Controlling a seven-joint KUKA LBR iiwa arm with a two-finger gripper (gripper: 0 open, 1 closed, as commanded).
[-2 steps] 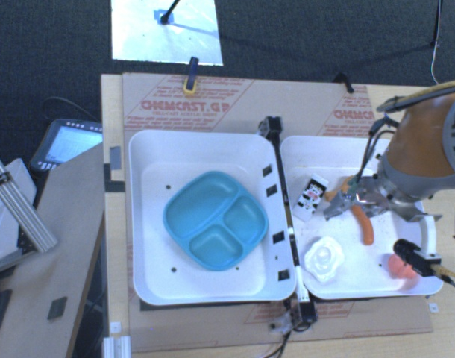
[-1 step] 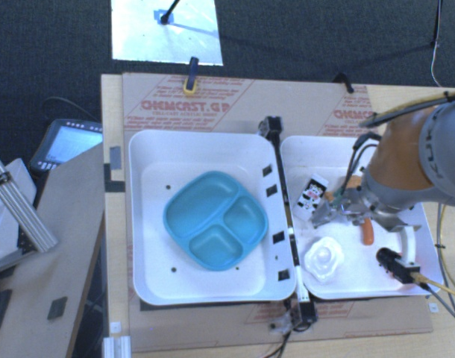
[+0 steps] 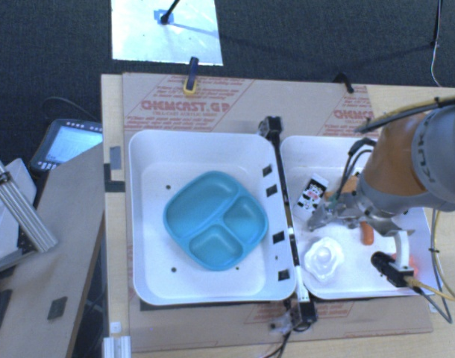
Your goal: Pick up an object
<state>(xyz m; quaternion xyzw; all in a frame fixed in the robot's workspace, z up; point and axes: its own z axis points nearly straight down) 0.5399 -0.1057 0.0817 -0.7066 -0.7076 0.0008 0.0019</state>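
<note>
In the right bin lie a small white item with black spots, a white rounded object near the front, and a thin orange piece. My gripper hangs low over the right bin, between the spotted item and the white rounded object, close above both. The grey arm with its orange band covers the bin's right part. I see no object lifted off the bin floor.
The left bin holds a blue divided plate. A black divider strip runs between the two bins. A small red bit shows at the right bin's front right. A tablet lies off the bench at left.
</note>
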